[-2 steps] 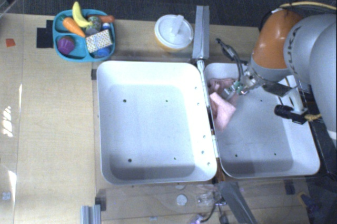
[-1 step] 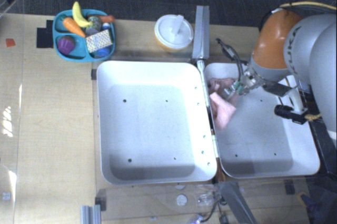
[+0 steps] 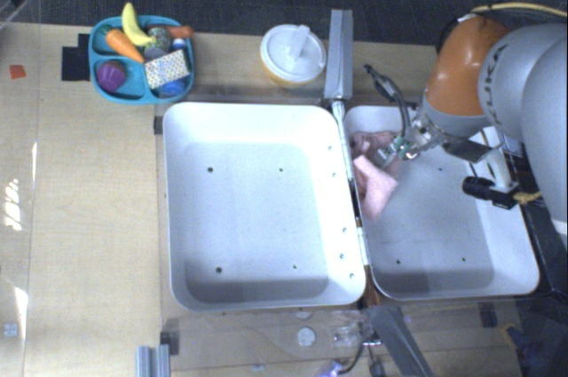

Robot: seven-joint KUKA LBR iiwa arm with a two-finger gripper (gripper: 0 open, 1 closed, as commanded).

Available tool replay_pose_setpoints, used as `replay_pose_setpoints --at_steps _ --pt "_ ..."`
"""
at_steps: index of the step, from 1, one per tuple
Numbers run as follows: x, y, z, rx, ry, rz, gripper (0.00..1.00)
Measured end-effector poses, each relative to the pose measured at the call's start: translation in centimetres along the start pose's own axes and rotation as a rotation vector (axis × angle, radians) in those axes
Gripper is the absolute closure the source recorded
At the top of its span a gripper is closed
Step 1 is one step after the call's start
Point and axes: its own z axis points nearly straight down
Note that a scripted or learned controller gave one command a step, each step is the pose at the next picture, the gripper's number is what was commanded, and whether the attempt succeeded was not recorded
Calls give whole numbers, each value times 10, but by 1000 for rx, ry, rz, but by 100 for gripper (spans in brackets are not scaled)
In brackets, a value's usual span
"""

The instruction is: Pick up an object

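A pink cloth-like object [image 3: 373, 178] lies in the right bin [image 3: 461, 273], against its left wall near the back. My gripper [image 3: 390, 152] is down over the upper part of the pink object, reaching in from the right under the orange-banded wrist [image 3: 461, 78]. A darker pink fold [image 3: 371, 141] shows just left of the gripper. The gripper's tip is small and partly hidden among the folds.
The left bin [image 3: 257, 286] stands beside the right one, parted by a metal divider [image 3: 338, 56]. Behind the bins sit a white-lidded yellow container [image 3: 293, 54] and a blue tray [image 3: 99, 90] of toy food. The arm's body fills the right side.
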Motion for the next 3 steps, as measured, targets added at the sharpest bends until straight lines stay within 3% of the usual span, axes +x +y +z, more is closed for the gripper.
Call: replay_pose_setpoints --at_steps 1,2,3 --pt "0 0 0 0 0 0 0" --pt "-14 37 -95 2 2 25 0" --pt "-29 22 -8 9 8 92 0"
